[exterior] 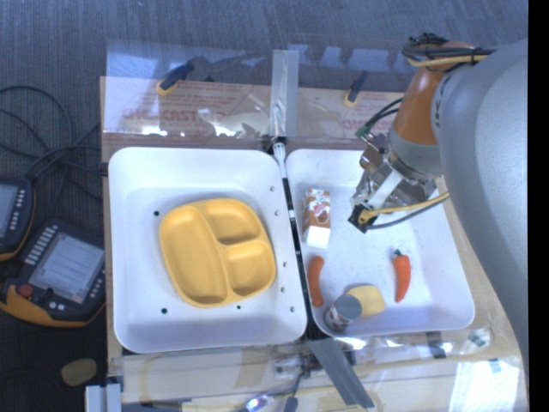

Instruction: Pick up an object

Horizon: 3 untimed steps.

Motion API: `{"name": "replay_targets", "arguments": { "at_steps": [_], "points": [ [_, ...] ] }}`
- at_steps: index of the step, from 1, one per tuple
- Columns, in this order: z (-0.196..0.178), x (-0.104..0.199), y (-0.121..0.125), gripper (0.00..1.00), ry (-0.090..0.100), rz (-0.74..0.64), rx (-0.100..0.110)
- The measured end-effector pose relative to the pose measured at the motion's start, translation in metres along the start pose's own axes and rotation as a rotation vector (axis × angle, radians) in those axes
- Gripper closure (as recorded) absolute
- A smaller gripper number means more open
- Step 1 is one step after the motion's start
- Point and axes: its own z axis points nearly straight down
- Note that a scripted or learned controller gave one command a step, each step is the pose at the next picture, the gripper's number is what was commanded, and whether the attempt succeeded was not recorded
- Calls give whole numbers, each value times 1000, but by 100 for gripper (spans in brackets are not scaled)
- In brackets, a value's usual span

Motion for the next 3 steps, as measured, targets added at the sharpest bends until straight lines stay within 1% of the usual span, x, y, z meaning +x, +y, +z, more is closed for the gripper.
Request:
{"name": "replay_targets", "arguments": {
  "at_steps": [1, 2, 3],
  "points": [
    [0, 27, 11, 100, 1, 103, 1],
    [0, 69, 19, 100, 0, 5, -1],
    [-35, 77, -31, 100, 1, -111, 0]
  ]
}}
